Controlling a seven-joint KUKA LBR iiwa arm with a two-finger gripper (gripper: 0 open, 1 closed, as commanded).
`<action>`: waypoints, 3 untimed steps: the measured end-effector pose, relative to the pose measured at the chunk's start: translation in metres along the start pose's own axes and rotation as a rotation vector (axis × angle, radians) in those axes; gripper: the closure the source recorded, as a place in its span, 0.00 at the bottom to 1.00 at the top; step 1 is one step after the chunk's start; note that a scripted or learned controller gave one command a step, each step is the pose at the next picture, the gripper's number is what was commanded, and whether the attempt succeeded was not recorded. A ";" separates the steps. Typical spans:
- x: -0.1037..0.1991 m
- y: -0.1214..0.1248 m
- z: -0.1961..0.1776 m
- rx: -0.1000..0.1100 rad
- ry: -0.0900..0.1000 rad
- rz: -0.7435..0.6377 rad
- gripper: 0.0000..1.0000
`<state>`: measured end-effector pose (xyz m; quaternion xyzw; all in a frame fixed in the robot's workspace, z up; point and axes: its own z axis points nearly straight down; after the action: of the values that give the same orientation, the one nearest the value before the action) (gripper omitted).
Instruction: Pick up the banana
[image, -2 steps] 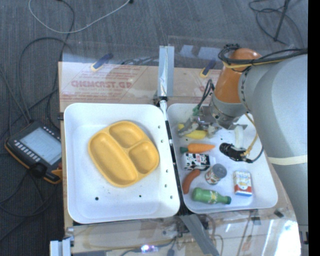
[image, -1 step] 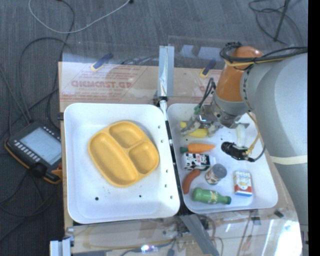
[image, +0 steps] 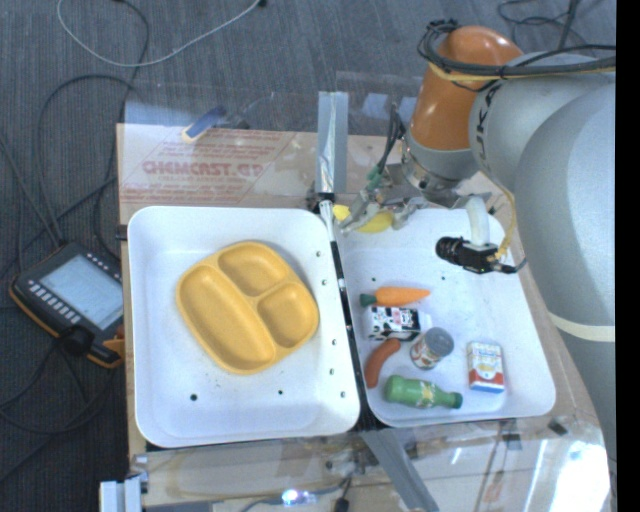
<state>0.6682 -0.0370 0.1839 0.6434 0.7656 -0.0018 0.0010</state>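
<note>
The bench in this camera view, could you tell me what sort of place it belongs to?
Probably a robotics lab set up for grasping trials. A KUKA arm reaches over two white bins, one bin holds toy food such as a carrot and a banana, and a teach pendant and loose cables lie on the carpet.

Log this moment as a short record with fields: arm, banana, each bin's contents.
arm: reaching in from the right, gripper at the far left corner of the right bin
banana: yellow, at that far corner, right by the gripper; hold not clear
left bin: yellow divided plate
right bin: carrot, sausage, green bottle, can, small red carton, black-and-white toy
</note>
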 end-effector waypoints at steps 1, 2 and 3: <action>0.064 0.007 0.000 0.001 0.002 -0.166 1.00; 0.065 0.007 -0.008 0.002 0.002 -0.167 1.00; 0.136 0.023 0.086 -0.001 0.001 -0.232 1.00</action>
<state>0.6678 0.1003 0.0975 0.5505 0.8348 -0.0010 0.0007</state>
